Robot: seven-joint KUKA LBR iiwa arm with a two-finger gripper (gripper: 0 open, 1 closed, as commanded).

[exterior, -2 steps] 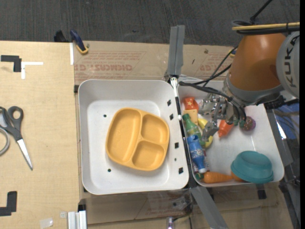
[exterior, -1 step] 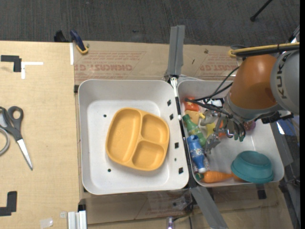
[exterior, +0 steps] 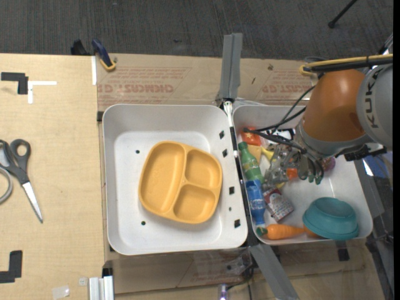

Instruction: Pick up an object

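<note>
Camera view: grey-and-orange arm's two-finger gripper [exterior: 289, 167] hung low in the right white bin [exterior: 356, 186] above jumbled green bottle [exterior: 249, 161], blue bottle [exterior: 255, 202], orange carrot [exterior: 284, 232]; whether it grasped anything, I couldn't tell.

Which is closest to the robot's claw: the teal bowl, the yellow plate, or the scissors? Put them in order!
Measured from the gripper in the right bin:
1. Teal bowl, in that same bin, just below and to the right of it.
2. Yellow divided plate, in the left bin.
3. Scissors, out on the bench at the far left edge.
</note>
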